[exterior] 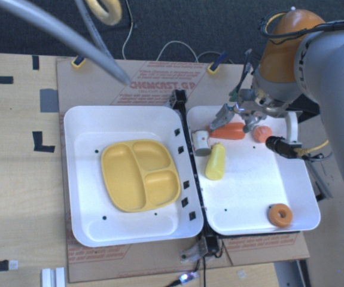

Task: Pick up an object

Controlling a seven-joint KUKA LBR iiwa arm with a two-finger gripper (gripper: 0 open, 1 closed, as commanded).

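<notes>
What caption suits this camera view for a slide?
Gripper above an orange carrot-like toy in the right bin; yellow tray in the left bin.

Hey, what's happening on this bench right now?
The robot arm's gripper is down at the far end of the right bin, at an orange carrot-like toy. A yellow corn-like toy and a doughnut also lie there. The left bin holds a yellow divided plate.
</notes>
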